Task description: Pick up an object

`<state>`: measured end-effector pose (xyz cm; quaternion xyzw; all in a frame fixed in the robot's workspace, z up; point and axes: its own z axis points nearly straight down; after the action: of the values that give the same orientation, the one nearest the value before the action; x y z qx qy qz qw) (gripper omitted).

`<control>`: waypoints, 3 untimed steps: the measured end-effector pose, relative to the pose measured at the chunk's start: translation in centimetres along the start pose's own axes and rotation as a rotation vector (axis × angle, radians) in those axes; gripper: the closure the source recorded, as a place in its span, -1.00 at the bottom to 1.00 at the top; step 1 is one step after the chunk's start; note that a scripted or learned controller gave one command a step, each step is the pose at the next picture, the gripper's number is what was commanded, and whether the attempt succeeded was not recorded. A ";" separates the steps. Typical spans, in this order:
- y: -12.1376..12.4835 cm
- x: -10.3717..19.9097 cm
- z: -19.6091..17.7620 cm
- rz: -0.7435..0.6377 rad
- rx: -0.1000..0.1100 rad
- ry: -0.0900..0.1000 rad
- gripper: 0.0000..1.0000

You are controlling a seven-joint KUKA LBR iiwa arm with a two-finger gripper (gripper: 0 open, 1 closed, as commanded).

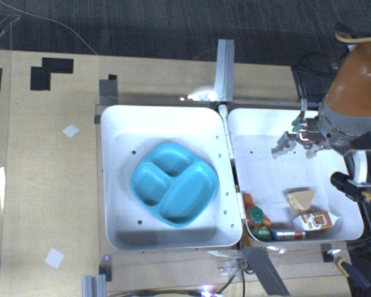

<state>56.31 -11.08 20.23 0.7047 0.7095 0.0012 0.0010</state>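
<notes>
My gripper (pixel 297 149) hangs over the upper middle of the right bin (pixel 260 135), open, with nothing between its fingers. Small objects lie along that bin's near edge, well below the gripper: a tan wedge (pixel 300 198), a brown and white carton (pixel 316 221), a red and dark marker (pixel 289 234), a green round piece (pixel 256 215) and an orange-red piece (pixel 248 200). In the left bin (pixel 117 135) lies a blue three-part plate (pixel 175 183).
A metal post (pixel 225 67) stands behind the wall shared by the two bins. The arm's orange band (pixel 353 85) and cables fill the right side. Black marks (pixel 51 72) lie on the wooden bench at the far left.
</notes>
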 end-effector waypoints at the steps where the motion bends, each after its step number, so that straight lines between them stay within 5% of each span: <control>1: 0.7 6.1 1.8 0.134 0.002 0.001 -1.00; 2: -6.5 4.2 1.8 0.143 0.001 0.000 -1.00; 3: -2.2 -0.5 7.0 -0.103 0.000 0.000 -1.00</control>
<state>54.10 -11.57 13.24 0.6672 0.7449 0.0010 0.0013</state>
